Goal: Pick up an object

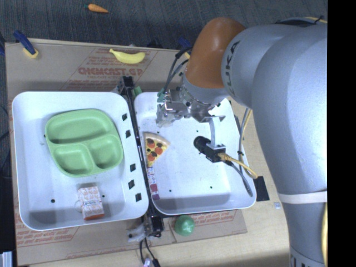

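A toy pizza slice lies flat in the right bin, close to its left wall. My gripper hangs over the back left part of that bin, a little beyond the slice and apart from it. In the left bin a green divided plate takes up the middle. A small orange and white packet rests near that bin's front wall.
A yellow banana lies on the cardboard behind the bins. A green ball sits on the bench in front of the right bin. The arm's grey bulk covers the right bin's far right corner.
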`<action>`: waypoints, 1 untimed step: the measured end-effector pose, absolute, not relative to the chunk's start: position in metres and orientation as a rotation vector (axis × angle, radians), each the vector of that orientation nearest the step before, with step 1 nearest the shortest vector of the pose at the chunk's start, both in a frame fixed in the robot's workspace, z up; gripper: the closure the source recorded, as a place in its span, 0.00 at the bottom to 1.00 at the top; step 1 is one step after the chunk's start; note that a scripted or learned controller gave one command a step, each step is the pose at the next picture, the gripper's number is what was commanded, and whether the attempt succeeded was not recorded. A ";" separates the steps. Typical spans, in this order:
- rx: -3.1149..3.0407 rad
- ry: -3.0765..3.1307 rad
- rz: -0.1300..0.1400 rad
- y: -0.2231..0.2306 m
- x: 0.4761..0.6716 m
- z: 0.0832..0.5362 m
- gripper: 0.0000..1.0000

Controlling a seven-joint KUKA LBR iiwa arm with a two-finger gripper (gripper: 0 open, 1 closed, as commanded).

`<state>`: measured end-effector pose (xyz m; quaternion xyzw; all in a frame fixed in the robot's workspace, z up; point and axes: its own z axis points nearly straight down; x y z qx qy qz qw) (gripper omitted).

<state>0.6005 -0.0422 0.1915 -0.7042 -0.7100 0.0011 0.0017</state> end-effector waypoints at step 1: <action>-2.213 -2.227 0.004 -0.043 0.600 0.192 0.00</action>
